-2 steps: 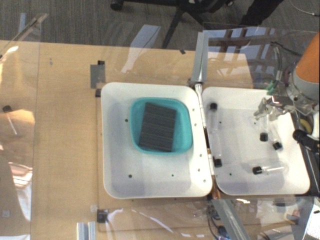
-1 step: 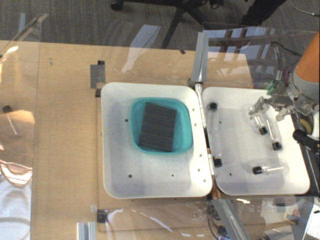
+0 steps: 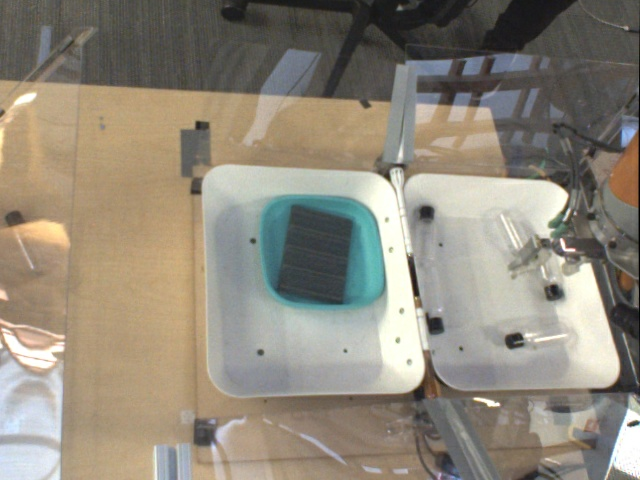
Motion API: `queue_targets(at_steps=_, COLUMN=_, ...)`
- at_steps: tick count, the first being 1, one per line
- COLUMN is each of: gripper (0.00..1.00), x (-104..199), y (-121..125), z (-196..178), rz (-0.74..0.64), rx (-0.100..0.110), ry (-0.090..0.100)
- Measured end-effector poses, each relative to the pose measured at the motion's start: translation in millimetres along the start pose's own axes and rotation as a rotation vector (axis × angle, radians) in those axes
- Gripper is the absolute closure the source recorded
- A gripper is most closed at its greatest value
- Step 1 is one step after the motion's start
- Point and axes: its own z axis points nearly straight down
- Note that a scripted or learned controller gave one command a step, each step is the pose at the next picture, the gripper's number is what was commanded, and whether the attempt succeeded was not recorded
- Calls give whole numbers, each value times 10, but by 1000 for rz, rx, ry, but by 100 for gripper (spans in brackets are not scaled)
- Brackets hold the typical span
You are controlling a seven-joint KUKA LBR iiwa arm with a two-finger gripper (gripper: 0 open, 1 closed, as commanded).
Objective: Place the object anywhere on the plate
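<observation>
**In the left bin: object already on the plate**

In the left bin (image 3: 230, 358) the teal plate (image 3: 372, 268) sits toward the back, and the dark ribbed object (image 3: 317, 255) lies flat on it, fully inside the rim, slightly skewed. By my read the task's end state is met: the plate bears the object and nothing else touches it

Over the right bin (image 3: 470, 368) the gripper (image 3: 528, 254) hangs well apart from the plate, likely parked out of the way. Whether it is released or clenched I cannot tell; nothing visible sits in it

Hard to make out:
- gripper is pale against the white bin, outline washed out
- arm (image 3: 625, 183) cut off at the frame edge, just the orange band and cabling
- small dark-tipped clear item (image 3: 532, 340) near the right bin's front, identity unclear
- glare from a clear panel smears the bench (image 3: 120, 298) and the bins' back edges
</observation>
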Motion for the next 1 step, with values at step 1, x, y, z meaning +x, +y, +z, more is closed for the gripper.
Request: queue_targets(at_steps=1, gripper=0, x=-206, y=-106, z=-145, rz=38, rx=-4, ry=-2)
